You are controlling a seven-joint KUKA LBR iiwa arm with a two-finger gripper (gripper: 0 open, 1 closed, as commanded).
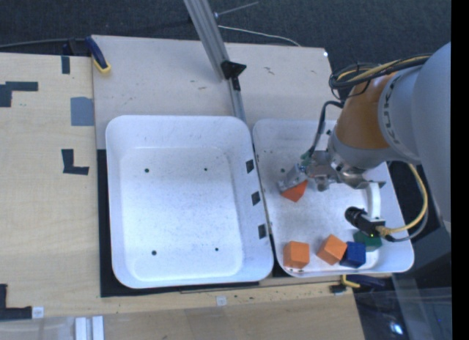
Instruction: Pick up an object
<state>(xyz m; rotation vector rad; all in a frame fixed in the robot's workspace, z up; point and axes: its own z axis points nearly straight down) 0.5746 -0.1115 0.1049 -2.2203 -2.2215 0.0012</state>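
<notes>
the end effector sits at a red-orange block in the right bin.

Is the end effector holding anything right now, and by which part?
Cannot be told for sure. The end effector sits right at the red-orange block in the right bin, touching its top; a true grip isn't visible.

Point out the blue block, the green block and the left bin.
blue block (354, 254), camera view, top face.
green block (368, 239), camera view, visible top.
left bin (176, 122), camera view, far rim.
</notes>
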